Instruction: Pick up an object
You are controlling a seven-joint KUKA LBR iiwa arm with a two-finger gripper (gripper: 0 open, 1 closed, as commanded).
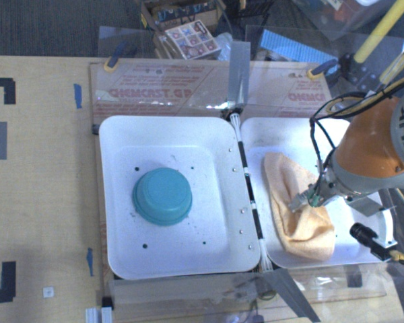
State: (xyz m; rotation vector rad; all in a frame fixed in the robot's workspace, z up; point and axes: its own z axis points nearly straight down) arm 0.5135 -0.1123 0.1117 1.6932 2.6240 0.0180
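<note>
One yellow cloth (297,207) is lying in right bin (363,136), long axis running 11-to-5 o'clock; end effector (308,201) is pressing its middle, finger spread unclear.

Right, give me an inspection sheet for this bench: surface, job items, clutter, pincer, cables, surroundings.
Surface: wooden bench bearing two shallow white bins side by side, left bin and right bin.
Job's things: teal bowl, upside down, in the left bin; peach cloth, crumpled, in the right bin.
Clutter: small dark specks on the left bin's floor; blue tape bits on the bench.
Pincer: pincer down on the cloth; whether it is open or shut cannot be told.
Cables: black cable looping down the arm toward the wrist.
Surroundings: cardboard box of odds and ends on the floor behind the bench.
</note>
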